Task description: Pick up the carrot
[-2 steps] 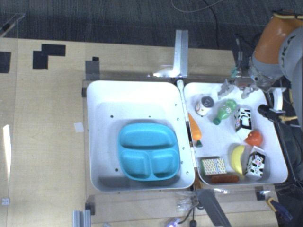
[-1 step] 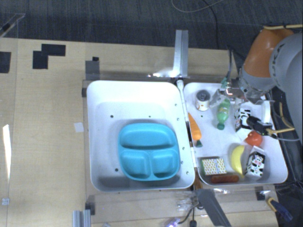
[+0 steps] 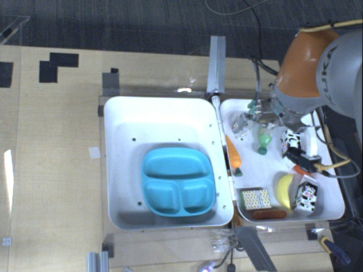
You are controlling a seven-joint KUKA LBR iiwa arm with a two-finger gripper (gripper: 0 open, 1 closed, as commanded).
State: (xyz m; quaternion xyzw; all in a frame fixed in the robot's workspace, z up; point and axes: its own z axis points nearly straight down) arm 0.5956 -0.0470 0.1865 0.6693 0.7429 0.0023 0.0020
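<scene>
One carrot (image 3: 233, 153) lies along the right bin's (image 3: 334, 208) left wall, ungrasped. Gripper (image 3: 249, 119) hovers near the far edge, finger state indeterminable; approach step, needing descent onto the carrot.

I worked in a robotics lab, not a home. My bench (image 3: 51, 169) was pale plywood on dark carpet (image 3: 142, 10), with black marker squares (image 3: 57, 66) stuck to its top. Two white bins (image 3: 113, 169) sat side by side, fixed by metal brackets (image 3: 216, 64). Loose cables (image 3: 249, 10) trailed across the floor behind. The toy food (image 3: 283, 190) and blue plastic tray (image 3: 178, 180) were test props.
</scene>
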